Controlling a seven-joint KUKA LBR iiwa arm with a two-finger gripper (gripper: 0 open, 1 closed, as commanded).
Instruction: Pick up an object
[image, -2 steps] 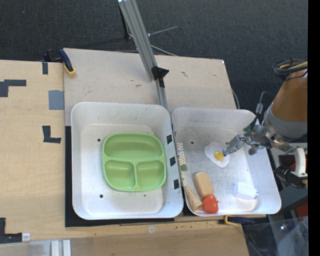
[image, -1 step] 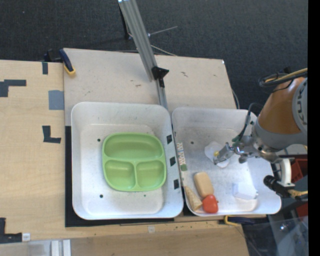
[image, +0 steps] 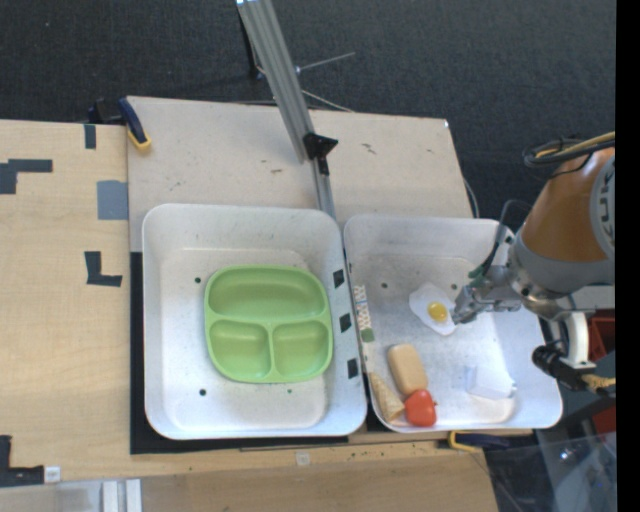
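Note:
My gripper (image: 466, 308) hangs low over the right bin (image: 400, 235), reaching in from the right. Its tip is right beside a white fried-egg toy with a yellow yolk (image: 432, 308), at the egg's right edge. Whether it touches the egg I cannot tell. A tan bread roll (image: 406, 367) lies nearer the bin's front, with a red tomato (image: 421, 408) just below it and a tan wedge (image: 386, 396) along the bin's left front corner. A pale, flat white piece (image: 490, 388) lies at the bin's front right.
A green divided plate (image: 268, 322) sits in the left bin (image: 160, 300). A grey metal pole (image: 290, 95) slants from the top down to the ridge between the bins. The arm's orange band (image: 565, 215) looms over the right bin's right wall.

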